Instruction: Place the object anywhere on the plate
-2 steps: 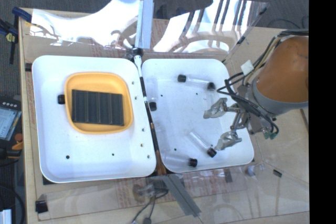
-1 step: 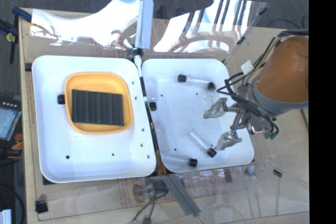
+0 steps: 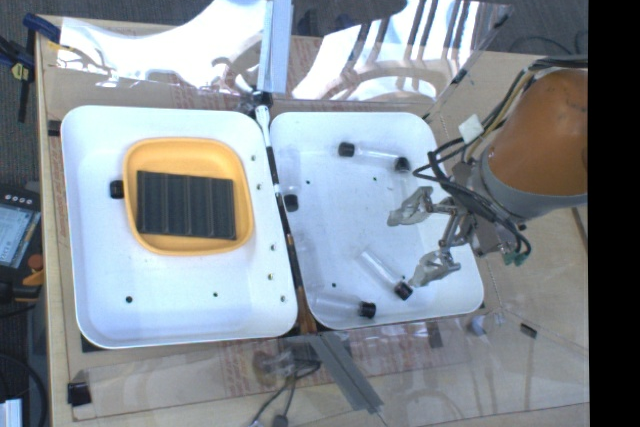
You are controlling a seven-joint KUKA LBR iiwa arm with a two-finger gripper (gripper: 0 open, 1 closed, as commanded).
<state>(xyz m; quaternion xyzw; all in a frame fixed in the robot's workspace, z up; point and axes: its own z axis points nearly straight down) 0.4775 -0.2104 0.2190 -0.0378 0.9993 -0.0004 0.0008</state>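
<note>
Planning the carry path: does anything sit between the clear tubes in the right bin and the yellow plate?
Yes: the raised rims where the two bins meet lie between the tubes and the yellow plate. A dark ridged block already covers the plate's middle. The gripper hovers beside the lower tube.

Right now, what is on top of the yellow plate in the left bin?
A dark ribbed rectangular block lies flat on the yellow plate, covering most of its middle. The plate surface beneath the block is hidden. The gripper is over the right bin.

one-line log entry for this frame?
claw: open, over right bin | clear plastic tube with black cap: right bin, ungrasped | yellow plate: left bin
</note>
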